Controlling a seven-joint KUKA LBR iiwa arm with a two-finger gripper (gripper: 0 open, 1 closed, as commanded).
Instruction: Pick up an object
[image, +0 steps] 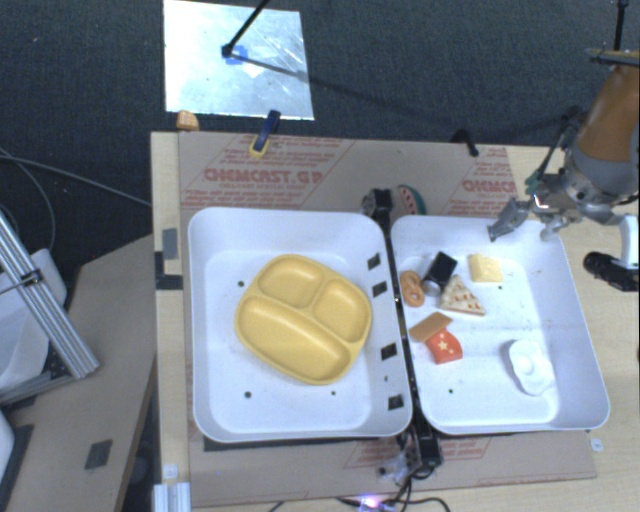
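1. Tool: fingers spread, empty, above right bin's far rim.
2. Cheese, pizza slice: crowded in that bin.
3. Risk: closing on the rim, or nudging neighbours.

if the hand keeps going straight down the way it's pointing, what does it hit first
Probably bare floor near the top edge of the right bin. The hand hangs open above that spot, with the yellow square piece just down-left of it. Depth is unclear.
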